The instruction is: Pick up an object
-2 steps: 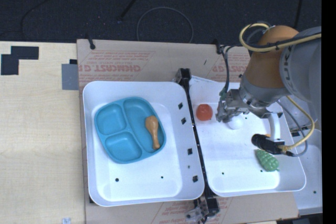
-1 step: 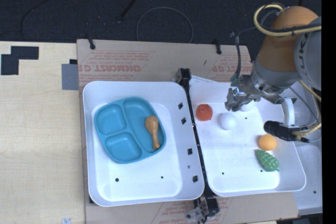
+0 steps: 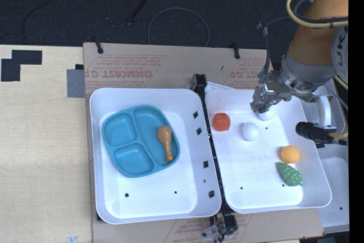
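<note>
In the right bin [image 3: 267,185] lie a red ball-like object [image 3: 221,121], a white ball [image 3: 249,131], an orange ball [image 3: 289,154] and a green knobbly toy [image 3: 290,174]. My gripper [image 3: 263,106] hangs over the back of the right bin, just up and right of the white ball. Nothing shows between its fingers. The left bin [image 3: 148,196] bears a blue sectioned plate [image 3: 122,134] with a tan toy drumstick [image 3: 166,142] lying across its right side.
A black divider [image 3: 206,145] runs between the two bins. Cardboard [image 3: 170,65] lies under and behind the bins. A pale wooden bench top [image 3: 40,156] extends to the left.
</note>
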`<action>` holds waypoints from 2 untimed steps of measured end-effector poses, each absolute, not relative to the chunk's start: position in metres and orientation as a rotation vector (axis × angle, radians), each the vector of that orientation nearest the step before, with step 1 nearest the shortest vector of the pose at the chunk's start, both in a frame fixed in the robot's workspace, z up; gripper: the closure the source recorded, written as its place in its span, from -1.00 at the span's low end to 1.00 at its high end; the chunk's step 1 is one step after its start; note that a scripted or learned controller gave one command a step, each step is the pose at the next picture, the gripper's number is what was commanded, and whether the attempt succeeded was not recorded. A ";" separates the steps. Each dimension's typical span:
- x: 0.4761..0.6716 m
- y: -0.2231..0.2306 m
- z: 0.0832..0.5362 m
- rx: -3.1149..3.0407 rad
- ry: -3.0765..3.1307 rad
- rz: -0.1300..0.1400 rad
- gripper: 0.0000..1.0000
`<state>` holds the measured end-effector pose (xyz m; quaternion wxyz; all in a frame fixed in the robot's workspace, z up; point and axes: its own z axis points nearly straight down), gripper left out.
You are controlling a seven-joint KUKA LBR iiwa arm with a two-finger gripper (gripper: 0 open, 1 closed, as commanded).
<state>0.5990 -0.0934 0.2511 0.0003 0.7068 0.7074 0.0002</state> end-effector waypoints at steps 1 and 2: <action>0.608 -0.048 0.237 2.221 2.227 -0.004 1.00; 0.613 0.000 0.224 2.221 2.227 -0.005 1.00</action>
